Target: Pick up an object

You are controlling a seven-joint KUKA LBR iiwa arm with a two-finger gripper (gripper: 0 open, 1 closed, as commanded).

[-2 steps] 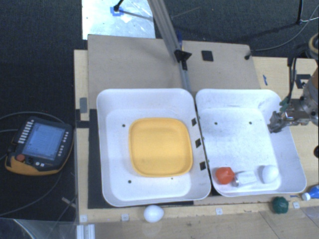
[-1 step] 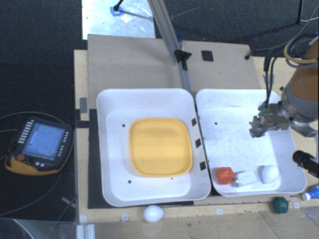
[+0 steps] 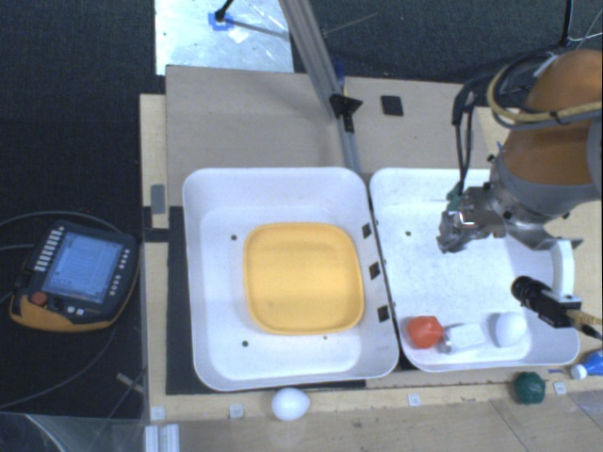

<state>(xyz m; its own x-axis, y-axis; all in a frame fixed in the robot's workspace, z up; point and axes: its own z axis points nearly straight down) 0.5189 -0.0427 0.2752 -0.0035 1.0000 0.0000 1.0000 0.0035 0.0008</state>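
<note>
The right bin (image 3: 415, 271) holds a small red-orange object (image 3: 423, 330) near its front left, a pale white block (image 3: 464, 337) beside it, and a white egg-shaped object (image 3: 509, 328) further right. My gripper (image 3: 456, 234) hangs over the middle of the right bin, above and behind those objects, apart from them. I see nothing between its fingers. A yellow square plate (image 3: 303, 277) lies in the left bin (image 3: 212, 252).
A white ball (image 3: 290, 404) rests on the bench in front of the left bin. A dark green ball (image 3: 529, 387) and a blue-tipped item (image 3: 586, 368) lie off the right bin's front right corner. A teach pendant (image 3: 73, 273) sits at far left.
</note>
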